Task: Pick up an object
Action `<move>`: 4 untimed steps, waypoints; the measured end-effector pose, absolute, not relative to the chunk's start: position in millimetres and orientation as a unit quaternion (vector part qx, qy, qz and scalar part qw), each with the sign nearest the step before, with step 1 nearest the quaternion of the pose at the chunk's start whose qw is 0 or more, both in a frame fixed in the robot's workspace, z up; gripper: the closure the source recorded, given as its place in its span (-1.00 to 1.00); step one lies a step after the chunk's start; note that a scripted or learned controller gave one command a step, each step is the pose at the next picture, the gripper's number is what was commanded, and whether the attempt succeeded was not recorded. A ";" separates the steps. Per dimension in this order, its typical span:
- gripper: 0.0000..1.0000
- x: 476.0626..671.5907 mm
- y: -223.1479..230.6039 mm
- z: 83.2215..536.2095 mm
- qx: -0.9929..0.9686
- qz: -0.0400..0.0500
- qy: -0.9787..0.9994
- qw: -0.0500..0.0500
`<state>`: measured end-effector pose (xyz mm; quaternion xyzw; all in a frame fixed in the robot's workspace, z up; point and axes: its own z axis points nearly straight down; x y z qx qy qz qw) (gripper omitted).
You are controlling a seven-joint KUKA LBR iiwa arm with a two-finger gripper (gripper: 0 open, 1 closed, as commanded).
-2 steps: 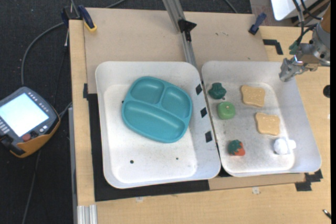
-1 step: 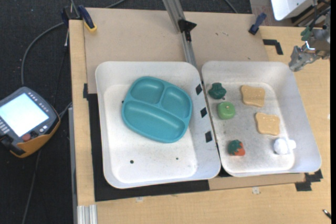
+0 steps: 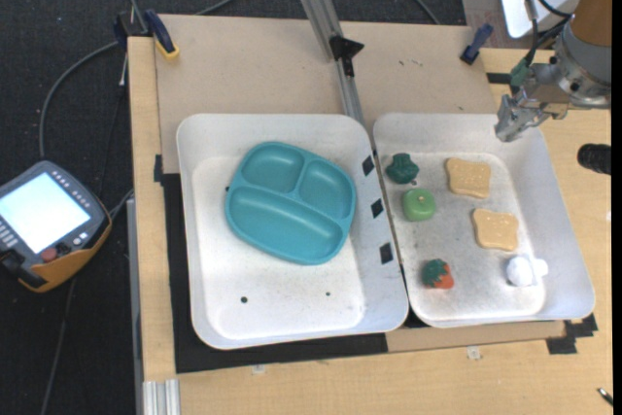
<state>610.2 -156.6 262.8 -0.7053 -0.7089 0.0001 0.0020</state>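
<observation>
Progress: nothing lifted; the grasp is yet to come.
Gripper (image 3: pixel 512 123): above right bin (image 3: pixel 559 209) far rim, jaws' spread cannot tell, holding nothing.
Toast (image 3: pixel 468 177): nearest, untouched.

A teal divided plate (image 3: pixel 290 201) is lying in the left bin (image 3: pixel 209 306). The right bin (image 3: pixel 554 238) is holding two toast pieces (image 3: pixel 468 177) (image 3: pixel 496 229), with a dark green toy (image 3: pixel 401 169) at nine o'clock of the upper toast, a green apple (image 3: pixel 419 204) below that, a red-and-green toy (image 3: pixel 436 274) toward six o'clock, and a white object (image 3: pixel 522 271) at five o'clock. The gripper (image 3: pixel 512 123) is hanging over the bin's one o'clock rim, carrying nothing.
</observation>
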 end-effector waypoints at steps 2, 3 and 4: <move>1.00 601.9 -50.9 241.9 -0.705 0.000 -0.709 0.002; 1.00 587.1 0.6 246.0 -0.705 0.000 -0.709 0.002; 1.00 586.2 56.7 245.7 -0.705 0.000 -0.709 0.001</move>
